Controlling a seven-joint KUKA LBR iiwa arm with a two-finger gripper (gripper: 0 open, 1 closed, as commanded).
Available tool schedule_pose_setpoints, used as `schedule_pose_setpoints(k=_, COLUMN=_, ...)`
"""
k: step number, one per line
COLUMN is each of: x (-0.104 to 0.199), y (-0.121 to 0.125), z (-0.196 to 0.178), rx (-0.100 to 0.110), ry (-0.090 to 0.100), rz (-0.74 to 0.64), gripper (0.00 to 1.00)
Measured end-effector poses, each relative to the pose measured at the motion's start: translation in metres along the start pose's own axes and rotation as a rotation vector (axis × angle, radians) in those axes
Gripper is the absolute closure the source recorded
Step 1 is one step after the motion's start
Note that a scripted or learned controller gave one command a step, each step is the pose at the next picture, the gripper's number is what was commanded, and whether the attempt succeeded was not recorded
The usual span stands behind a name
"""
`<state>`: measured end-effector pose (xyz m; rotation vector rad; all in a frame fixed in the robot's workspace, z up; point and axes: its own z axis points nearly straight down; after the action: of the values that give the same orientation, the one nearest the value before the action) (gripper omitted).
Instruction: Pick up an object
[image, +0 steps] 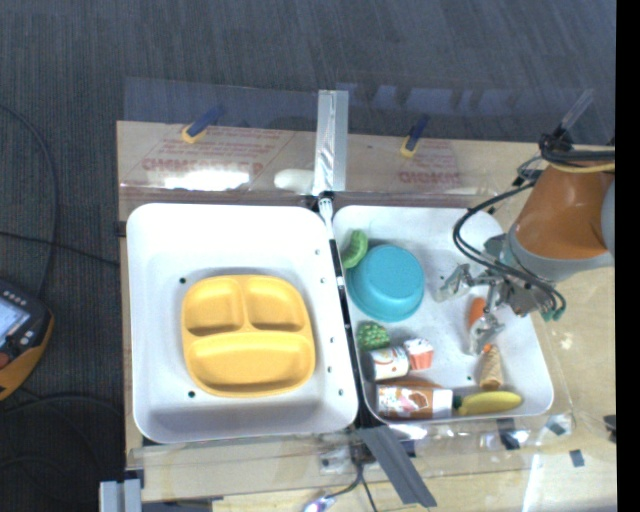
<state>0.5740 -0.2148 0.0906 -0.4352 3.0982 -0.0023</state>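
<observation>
Orange band on the arm (568, 210) sits over the right bin (540, 385), far-right side, w/ the gripper (490, 318) down inside near the right wall. We read that as a descent onto the small orange piece (475, 312) right at the tip, prob a carrot-like toy. Can't tell what state the tool is in: too much cable and metal clutter there, so we won't call a grasp.

Candidates in that bin: blue bowl (390, 282) upside down at centre-far, green leafy item (354, 248) tucked against the divider, green bumpy thing (372, 334) just near of the bowl, small red/white carton (418, 353), sauce bottle (405, 401) lying flat along the near wall w/ a banana (490, 402) beside it, brown stick-like item (490, 368) near the right wall.

Left bin (150, 300) has a yellow compartment tray (248, 333), well apart from the arm.

Our guess: stuff is packed along walls, so fingers may clip the bin side. Pick not confirmed yet.
</observation>
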Motion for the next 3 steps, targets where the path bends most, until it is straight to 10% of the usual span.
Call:
schedule_pose_setpoints(k=1, x=0.008, y=-0.003, z=0.0, rx=0.005, ry=0.001, rz=0.555, gripper=0.0)
schedule_pose_setpoints(k=3, x=0.014, y=0.032, z=-0.001, rx=0.006, ry=-0.003, rz=0.915, gripper=0.0)
